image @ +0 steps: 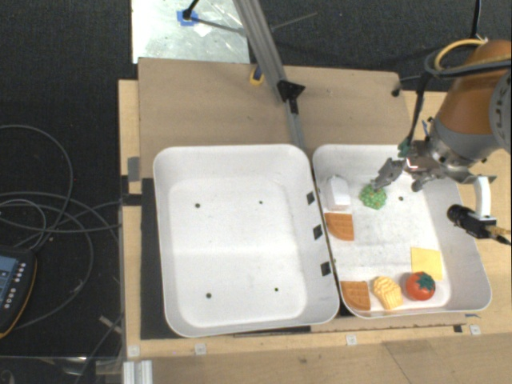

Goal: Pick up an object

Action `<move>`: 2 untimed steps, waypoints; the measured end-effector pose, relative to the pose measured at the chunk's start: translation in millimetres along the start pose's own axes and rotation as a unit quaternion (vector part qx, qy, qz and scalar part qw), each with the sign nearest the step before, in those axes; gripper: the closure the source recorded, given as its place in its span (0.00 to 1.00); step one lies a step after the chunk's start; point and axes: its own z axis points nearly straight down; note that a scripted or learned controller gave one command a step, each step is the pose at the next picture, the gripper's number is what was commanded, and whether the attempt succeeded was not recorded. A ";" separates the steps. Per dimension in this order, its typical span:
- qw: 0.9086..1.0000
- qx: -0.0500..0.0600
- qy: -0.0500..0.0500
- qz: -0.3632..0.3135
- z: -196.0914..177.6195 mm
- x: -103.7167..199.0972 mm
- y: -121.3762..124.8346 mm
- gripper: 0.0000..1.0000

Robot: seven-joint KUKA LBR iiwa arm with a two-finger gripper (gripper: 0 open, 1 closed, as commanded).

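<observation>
The right bin [460, 242] holds several small items. A green broccoli-like piece [373, 197] lies near its back, with a white block [336, 190] to its left. My gripper [397, 186] hangs over the back of this bin, fingers spread open. Its left fingertip [381, 182] is just above the green piece, which sits outside the gap between the fingers. Nothing is held. Farther forward are an orange-brown slice [340, 226], a yellow square [426, 261], a red tomato [421, 286], a yellow ridged piece [388, 292] and another orange slice [357, 294].
The left bin [172, 238] stands beside the right one, with black clips along the shared rim [318, 232]. A grey slanted pole [268, 46] crosses the back of the bench. A black part of the arm [472, 221] overhangs the right bin's right wall.
</observation>
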 end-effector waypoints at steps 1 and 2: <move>1.000 -0.001 0.000 0.000 44.5 -6.3 3.0 0.00; 1.000 -0.004 -0.001 0.000 30.3 -6.8 4.8 1.00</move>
